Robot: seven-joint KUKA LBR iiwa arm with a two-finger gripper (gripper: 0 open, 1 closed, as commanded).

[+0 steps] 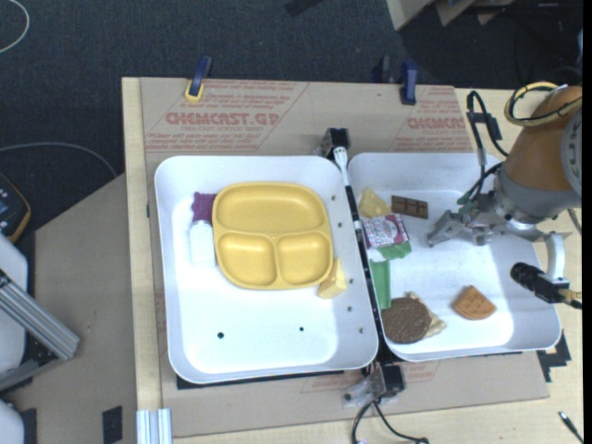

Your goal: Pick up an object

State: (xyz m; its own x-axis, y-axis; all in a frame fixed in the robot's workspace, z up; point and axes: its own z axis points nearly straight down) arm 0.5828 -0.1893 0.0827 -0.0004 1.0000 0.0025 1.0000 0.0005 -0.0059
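Arm: you see the grey arm with its orange band [541,151] reaching in from the right, over the right shallow white bin [527,336].
Gripper: the two-finger gripper [460,229] sits low over the upper middle of the right bin; you can see nothing gripped in it.
Fingers: the fingers [437,235] are spread wide, tips pointing left and slightly down in the view.
Nearest thing: the small dark brown rectangular bar [409,207] lies just above and left of the fingertips, apart from them, long axis left to right with a slight downward tilt to the right.
Other right-bin things: you have a round dark brown cookie-like disc [406,320] near the front edge, an orange wedge-shaped piece [473,303] to its right, and a pale yellow chunk [372,203] above a pink-and-green wrapped packet [385,239] along the left wall, the packet's long axis running front to back.
Left bin: the left shallow white bin [250,350] holds a yellow three-compartment plastic tray [272,233], with a purple item [203,205] touching its left edge.
Tabletop: both bins rest on the printed cardboard-covered tabletop [231,109].
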